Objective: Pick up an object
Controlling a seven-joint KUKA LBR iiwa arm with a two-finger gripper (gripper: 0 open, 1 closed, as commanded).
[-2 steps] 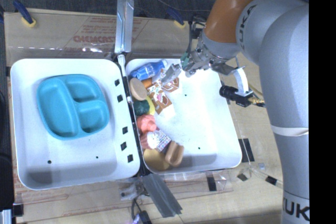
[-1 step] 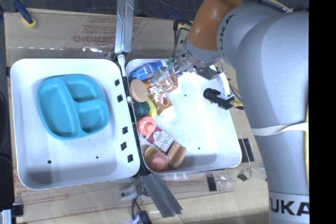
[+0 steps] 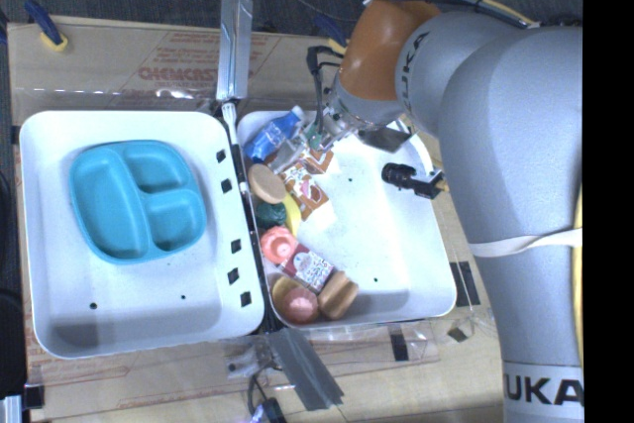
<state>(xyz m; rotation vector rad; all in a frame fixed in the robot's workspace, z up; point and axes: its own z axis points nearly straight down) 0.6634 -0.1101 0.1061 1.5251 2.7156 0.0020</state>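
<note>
The gripper (image 3: 315, 136) sits low at the upper left corner of the right bin (image 3: 396, 253), right over a blue bottle (image 3: 272, 136) and a brown patterned packet (image 3: 305, 185); I cannot tell how it is set. Toys crowd that bin's left wall. In the left bin (image 3: 59, 292) lies a blue divided tray (image 3: 139, 198).

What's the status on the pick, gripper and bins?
Gripper down in right bin, over the blue packet; grasp not confirmed. Toys crowd that bin's left wall. Blue tray sits in left bin.
</note>
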